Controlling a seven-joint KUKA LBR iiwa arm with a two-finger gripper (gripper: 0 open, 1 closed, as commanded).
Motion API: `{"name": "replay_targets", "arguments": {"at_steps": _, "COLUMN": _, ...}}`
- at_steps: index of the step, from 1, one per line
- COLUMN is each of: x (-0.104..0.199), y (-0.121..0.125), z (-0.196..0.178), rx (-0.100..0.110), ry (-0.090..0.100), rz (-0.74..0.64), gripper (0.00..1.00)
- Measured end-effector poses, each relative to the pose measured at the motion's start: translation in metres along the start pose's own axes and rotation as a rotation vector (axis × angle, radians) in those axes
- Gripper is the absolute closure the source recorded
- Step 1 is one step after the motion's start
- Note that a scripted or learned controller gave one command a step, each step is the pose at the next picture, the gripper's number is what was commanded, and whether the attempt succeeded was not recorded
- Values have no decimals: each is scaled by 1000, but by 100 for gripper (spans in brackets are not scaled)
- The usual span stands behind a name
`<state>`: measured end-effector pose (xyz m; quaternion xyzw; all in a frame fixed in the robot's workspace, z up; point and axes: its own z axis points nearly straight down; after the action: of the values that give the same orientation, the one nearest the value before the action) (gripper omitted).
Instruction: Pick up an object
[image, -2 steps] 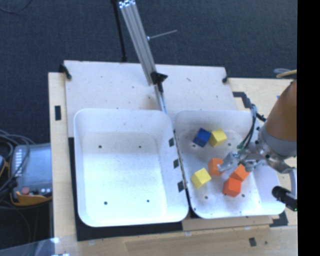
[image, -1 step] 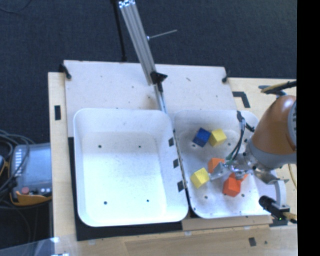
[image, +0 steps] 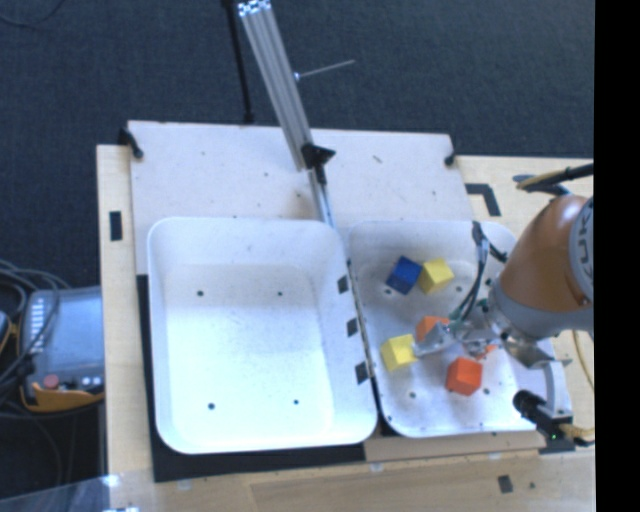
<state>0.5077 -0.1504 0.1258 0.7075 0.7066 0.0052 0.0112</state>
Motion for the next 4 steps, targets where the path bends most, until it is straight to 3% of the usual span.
{"name": "replay_targets", "arguments": {"at_steps": 1, "x": -1, "y": 1, "z": -9, "rx": -3, "ry": -1, "rz": 13, "gripper": 100}}
{"name": "replay_targets", "arguments": {"at_steps": 2, "x": 4, "y": 9, "z": -69, "rx": 16, "ry": 6, "rz": -5, "gripper": 100}}
{"name": "replay_targets", "arguments": {"at_steps": 3, "x": 2, "y": 12, "z": -114, "rx": 16, "ry": 6, "rz": -5, "gripper": 100}}
{"name": "replay_targets", "arguments": {"at_steps": 4, "x": 55, "y": 10, "z": -104, "rx": 23, "ry": 10, "rz": -8, "gripper": 100}}
